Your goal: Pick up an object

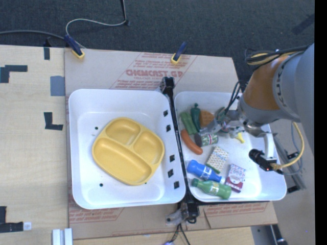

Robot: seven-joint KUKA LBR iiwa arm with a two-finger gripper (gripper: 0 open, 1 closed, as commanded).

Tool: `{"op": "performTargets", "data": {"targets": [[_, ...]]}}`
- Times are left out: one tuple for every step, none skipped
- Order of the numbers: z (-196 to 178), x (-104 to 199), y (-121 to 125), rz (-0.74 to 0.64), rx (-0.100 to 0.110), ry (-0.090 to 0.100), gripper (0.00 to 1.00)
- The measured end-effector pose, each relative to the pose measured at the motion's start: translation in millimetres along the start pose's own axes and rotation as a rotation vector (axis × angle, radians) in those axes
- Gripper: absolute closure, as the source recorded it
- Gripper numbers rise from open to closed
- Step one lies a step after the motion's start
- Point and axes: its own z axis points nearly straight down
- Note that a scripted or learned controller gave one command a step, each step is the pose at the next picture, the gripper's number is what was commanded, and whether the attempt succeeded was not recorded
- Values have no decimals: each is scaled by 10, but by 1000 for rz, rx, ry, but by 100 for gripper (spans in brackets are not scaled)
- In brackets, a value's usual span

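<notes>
Fingers (225, 124): low in the right white plastic bin (271, 190), right of centre frame, at a small green-labelled can (208, 138); whether clenched or released cannot be told. Beside them: orange round piece (207, 118), dark green pepper (194, 117), orange carrot (190, 142). Toward the lower frame: checkered box (217, 158), blue bottle (203, 170), green bottle (212, 188), red packet (235, 177). Left white bin (82, 152): yellow divided plastic plate (128, 150). Both bins rest on a cardboard-covered counter (102, 68).

Bright even light, soft shadows, slight blur
</notes>
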Motion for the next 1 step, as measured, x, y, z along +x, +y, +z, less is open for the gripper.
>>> {"op": "performTargets", "data": {"targets": [[-140, 18, 37, -2, -7, 3, 100]]}}
